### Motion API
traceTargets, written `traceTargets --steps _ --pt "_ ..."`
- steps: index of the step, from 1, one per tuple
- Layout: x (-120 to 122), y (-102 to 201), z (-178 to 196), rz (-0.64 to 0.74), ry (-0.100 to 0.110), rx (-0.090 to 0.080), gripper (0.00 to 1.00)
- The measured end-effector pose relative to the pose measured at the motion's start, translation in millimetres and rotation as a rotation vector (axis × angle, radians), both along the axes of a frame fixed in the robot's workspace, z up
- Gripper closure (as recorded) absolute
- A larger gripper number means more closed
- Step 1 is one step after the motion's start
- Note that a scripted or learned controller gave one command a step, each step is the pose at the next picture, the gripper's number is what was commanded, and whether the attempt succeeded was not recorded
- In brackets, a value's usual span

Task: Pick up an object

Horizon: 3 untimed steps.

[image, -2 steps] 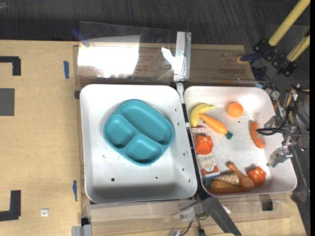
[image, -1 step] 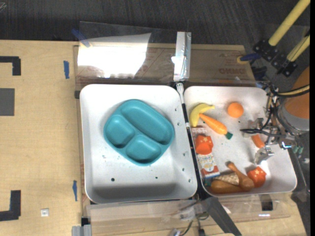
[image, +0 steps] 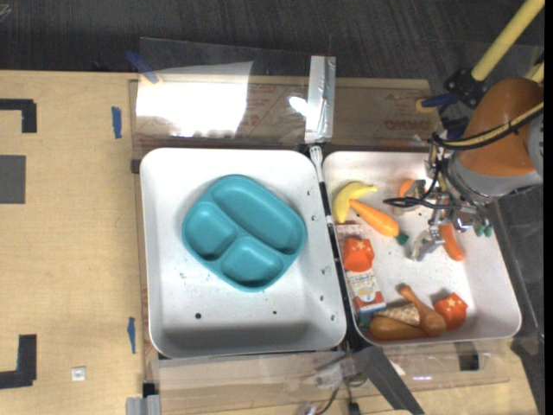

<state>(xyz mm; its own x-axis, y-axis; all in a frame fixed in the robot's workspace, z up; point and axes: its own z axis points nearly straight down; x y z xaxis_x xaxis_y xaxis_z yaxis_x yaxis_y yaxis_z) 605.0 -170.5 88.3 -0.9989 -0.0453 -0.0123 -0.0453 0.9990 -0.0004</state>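
Inside the right bin [image: 497,318], near its far right side, the gripper [image: 429,242] hangs just beside a small orange carrot [image: 453,242]; whether it grips anything I cannot tell. Probably light, hard, slippery plastic; best pinched mid-length.

Teal plate [image: 244,231], yellow banana [image: 351,199], orange carrot [image: 375,218].

One fixed overhead camera looks slantwise down on both bins [image: 328,232].

Light wooden bench [image: 60,258], dark, perhaps carpeted floor [image: 259,7]
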Motion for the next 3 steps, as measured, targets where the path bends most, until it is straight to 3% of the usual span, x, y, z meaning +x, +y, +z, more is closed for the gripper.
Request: traceTargets --steps 1,2,3 --pt "18 61 0 -0.08 -0.001 0.001 0.0" --pt "22 60 15 -0.08 -0.015 -0.002 1.0" --pt "58 157 104 -0.063 -0.005 0.004 1.0"
